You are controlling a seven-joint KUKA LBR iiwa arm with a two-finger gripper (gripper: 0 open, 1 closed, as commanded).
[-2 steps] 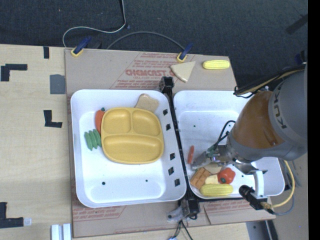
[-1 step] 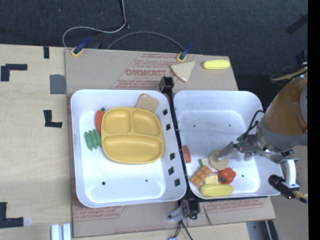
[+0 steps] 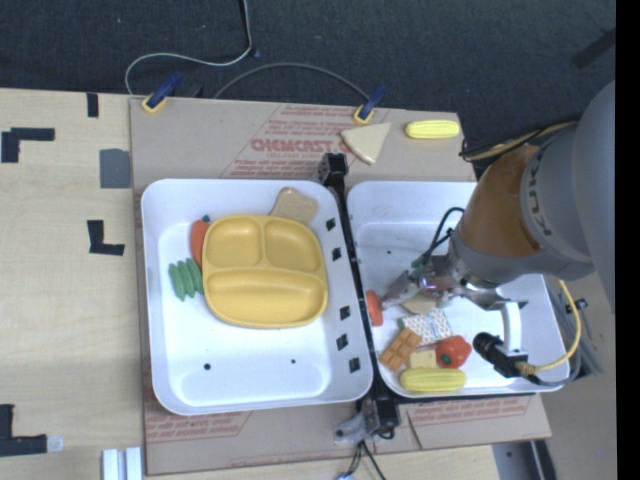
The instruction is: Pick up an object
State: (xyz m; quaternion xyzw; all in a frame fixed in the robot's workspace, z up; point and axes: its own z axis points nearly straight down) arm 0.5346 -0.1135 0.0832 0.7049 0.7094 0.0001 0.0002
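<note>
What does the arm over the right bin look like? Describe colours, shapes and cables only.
The bulky rounded grey arm carries a broad orange band above its wrist. Below sits a grey wrist housing ending in a small dark gripper. A yellow cable loops beside it, near a black cylindrical fitting.

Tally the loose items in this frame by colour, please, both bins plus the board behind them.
Yellow: 3 – divided plate, corn, piece on the board
Red/orange: 3
Green: 1
Tan/brown: 5
Total: 12
</note>
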